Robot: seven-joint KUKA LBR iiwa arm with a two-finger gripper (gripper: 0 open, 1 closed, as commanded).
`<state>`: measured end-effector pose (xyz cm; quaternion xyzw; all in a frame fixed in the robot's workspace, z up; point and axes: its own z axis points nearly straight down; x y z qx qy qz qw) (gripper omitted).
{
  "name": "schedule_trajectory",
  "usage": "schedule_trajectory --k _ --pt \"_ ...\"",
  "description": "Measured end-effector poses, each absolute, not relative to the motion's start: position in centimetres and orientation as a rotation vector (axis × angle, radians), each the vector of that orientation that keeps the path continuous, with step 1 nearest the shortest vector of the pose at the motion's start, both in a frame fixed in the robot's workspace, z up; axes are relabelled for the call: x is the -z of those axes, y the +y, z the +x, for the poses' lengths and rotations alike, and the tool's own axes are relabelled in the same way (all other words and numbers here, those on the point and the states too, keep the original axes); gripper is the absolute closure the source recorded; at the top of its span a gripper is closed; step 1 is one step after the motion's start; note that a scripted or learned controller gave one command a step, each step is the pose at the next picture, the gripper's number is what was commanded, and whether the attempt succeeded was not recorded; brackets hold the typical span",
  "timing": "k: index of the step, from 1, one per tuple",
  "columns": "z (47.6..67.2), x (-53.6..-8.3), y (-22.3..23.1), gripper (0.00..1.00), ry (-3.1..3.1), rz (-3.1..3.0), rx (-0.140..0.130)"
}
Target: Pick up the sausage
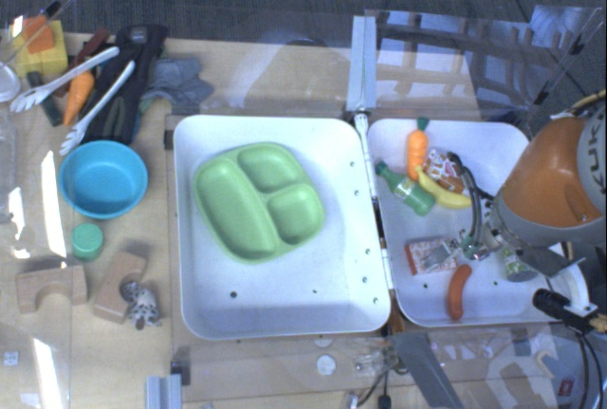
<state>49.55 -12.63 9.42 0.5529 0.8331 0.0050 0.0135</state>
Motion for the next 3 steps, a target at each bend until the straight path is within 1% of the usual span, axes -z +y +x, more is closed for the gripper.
schedule_trajectory --k 1,2,3 --pt "49.34 -9.34 -13.08 0.00 2.430 1.971 -0.022" --pt "49.51 -9.41 -13.77 0.00 2.471 1.913 -0.025" --pt "49.52 -9.40 -13.08 0.00 2.516 1.835 -0.015"
